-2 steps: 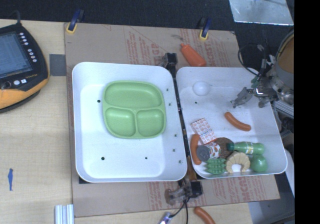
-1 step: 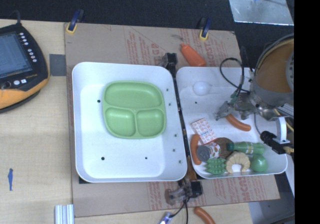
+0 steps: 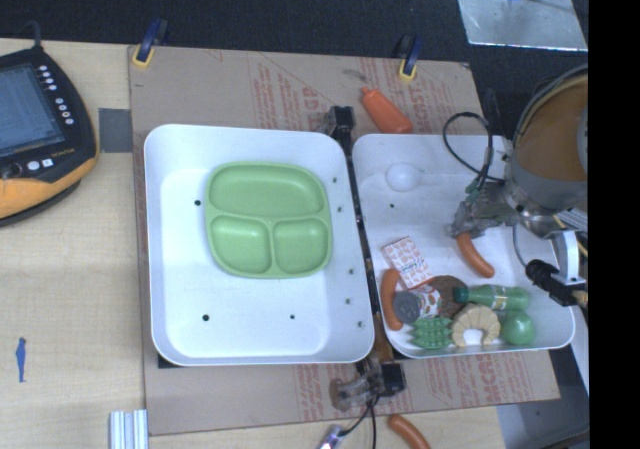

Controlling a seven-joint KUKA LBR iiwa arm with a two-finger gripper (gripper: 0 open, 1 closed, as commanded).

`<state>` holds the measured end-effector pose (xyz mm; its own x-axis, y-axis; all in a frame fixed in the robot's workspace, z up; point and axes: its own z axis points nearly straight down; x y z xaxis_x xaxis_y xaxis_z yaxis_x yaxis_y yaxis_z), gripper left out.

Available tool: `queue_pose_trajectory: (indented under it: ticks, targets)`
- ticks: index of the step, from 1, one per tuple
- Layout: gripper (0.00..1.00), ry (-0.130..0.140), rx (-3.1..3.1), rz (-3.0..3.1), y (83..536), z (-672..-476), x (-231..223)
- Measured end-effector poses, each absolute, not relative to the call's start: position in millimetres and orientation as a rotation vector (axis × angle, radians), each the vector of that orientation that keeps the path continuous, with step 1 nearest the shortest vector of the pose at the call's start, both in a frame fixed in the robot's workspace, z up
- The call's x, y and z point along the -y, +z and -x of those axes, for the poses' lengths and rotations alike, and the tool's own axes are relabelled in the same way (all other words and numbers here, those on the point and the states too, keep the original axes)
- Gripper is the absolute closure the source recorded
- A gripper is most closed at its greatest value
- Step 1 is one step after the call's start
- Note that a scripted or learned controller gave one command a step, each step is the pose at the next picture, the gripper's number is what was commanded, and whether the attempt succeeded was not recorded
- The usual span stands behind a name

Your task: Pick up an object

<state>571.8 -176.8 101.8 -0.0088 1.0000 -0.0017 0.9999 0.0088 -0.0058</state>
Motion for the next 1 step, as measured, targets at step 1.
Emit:
queue_pose_trajectory:
  ticks: [1]
  targets:
    - [1.0, 0.001, 2.225, 2.215, 121.6, -655.6, 111.0]
